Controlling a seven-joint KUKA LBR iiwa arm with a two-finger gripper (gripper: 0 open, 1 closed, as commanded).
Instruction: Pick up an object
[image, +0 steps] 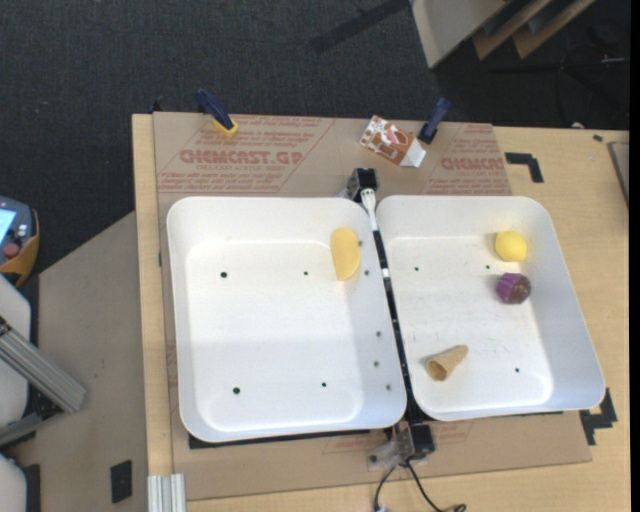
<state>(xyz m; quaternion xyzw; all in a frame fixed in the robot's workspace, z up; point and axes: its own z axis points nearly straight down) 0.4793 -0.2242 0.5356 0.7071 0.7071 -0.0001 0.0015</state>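
Camera view showed the bench from above, and all places below are given from the dark seam (386, 300) where the two white bins met. Nearest to the camera, just at the near end of the seam, a small black connector (417, 438) with a cable sat on the brown cardboard sheet (300, 150) that lay under both bins.

The right bin (560, 330) held three things. A tan cone (447, 361) lay on its side a little to the right of the seam, toward its near half, with the wide mouth turned to the near edge. Farther back and well to the right of the seam rested a small purple round object (513, 288). Just behind it, near but apart from it, was a yellow ball (510, 246).

The left bin (200, 330) held one thing, a yellow oblong piece (345, 253), which lay just to the left of the seam, toward its far half.

At the far end of the seam stood a small black and white clip (362, 184). Behind that, slightly to the right, a red and white packet (392, 141) lay on the cardboard. Two blue clamps held the far edge of the sheet, one (216, 112) well to the left of the seam and one (435, 118) to the right.

Whether the gripper was open or closed, I cannot tell.
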